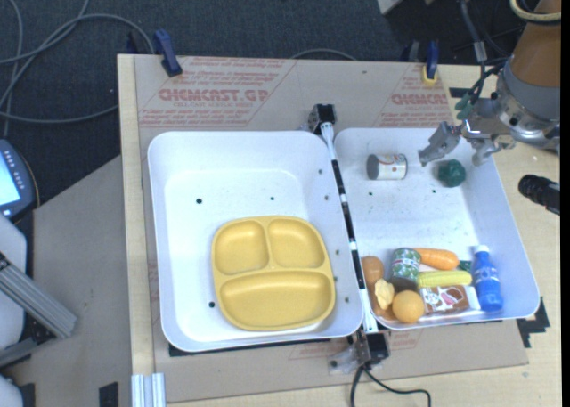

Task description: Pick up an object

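Claw poised above round dark-green object in smooth white bin.

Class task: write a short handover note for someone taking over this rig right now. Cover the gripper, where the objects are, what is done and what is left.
Gripper: open, holding nothing, over the far end of the right bin, just above a dark green object.
Objects: small can lies on its side near it; carrot, blue bottle, orange and other items cluster at the near end. Yellow divided plate sits in the left bin.
Done: nothing lifted yet.
Left: close on one object and lift.
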